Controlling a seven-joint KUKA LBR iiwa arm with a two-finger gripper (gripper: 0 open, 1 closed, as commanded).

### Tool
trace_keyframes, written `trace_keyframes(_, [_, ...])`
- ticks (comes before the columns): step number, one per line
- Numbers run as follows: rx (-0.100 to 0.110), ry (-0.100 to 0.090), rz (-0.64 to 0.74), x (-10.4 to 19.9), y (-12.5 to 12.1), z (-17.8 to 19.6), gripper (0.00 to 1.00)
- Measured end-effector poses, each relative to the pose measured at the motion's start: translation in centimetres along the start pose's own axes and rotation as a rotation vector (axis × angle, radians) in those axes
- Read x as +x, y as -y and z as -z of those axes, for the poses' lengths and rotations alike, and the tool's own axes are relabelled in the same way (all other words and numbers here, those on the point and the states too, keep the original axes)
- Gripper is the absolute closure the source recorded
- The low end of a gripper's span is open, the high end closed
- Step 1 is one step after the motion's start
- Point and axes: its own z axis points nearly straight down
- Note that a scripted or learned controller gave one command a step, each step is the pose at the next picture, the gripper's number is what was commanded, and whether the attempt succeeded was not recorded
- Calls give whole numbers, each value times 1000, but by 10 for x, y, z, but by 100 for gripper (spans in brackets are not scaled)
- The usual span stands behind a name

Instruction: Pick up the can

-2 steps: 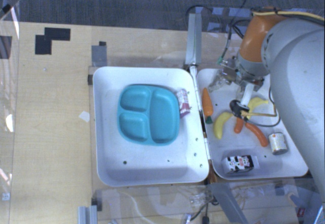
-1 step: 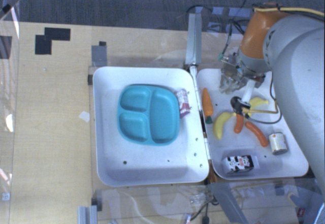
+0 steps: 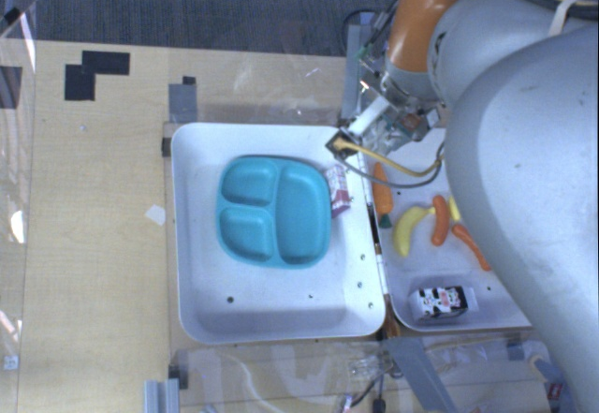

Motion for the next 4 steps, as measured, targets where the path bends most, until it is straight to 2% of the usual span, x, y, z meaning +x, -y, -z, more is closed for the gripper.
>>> trace_keyframes(1, [3,1,-274,24,69,-1,100])
trace_keyframes(2, [3,2,-229,65,122,-73,100])
trace_keyframes(3, [0,0,219,88,152,46,100])
trace_keyframes(4, [2,3,220,124,158,-79,100])
